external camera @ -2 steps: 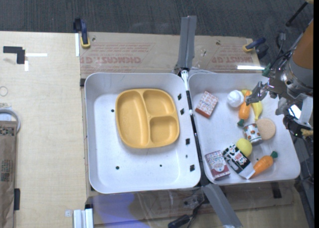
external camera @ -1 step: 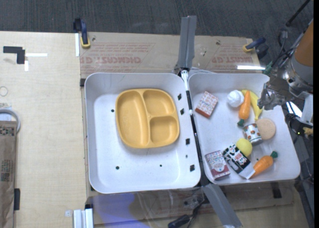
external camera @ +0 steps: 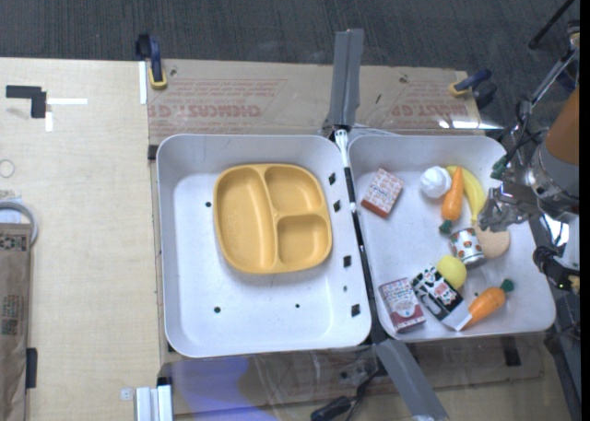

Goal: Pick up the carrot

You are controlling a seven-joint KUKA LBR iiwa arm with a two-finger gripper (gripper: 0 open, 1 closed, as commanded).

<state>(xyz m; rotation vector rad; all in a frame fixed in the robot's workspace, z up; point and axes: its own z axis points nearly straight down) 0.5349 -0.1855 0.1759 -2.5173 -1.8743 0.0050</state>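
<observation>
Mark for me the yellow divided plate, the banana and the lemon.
yellow divided plate (external camera: 241, 226): camera view, floor of its long left compartment.
banana (external camera: 474, 191): camera view, middle of its curved body.
lemon (external camera: 451, 271): camera view, centre of its yellow skin.

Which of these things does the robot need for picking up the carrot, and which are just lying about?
Needed:
carrots (two; either may be meant)
end effector

Lying about:
yellow tray
banana
white ball
lemon
can
red boxes
black-and-white carton
</observation>
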